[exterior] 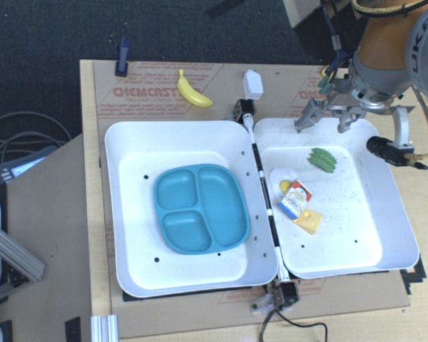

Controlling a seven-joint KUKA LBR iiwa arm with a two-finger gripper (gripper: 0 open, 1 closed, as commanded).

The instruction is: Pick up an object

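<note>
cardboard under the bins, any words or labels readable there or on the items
"CHEMCAST" in red on the cardboard sheet, left of the banana.
More red print on the cardboard behind the right bin: too blurred to read.
Small packet in the right bin: print too small to read.

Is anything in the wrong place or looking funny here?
Yes, the banana. It lies on the cardboard behind the left bin, outside both bins, while the other small items, like the green vegetable, sit in the right bin. The gripper hovers at that bin's far edge.

Jaws (pixel 328 117) spread, empty — above right bin (pixel 396 212).
</note>
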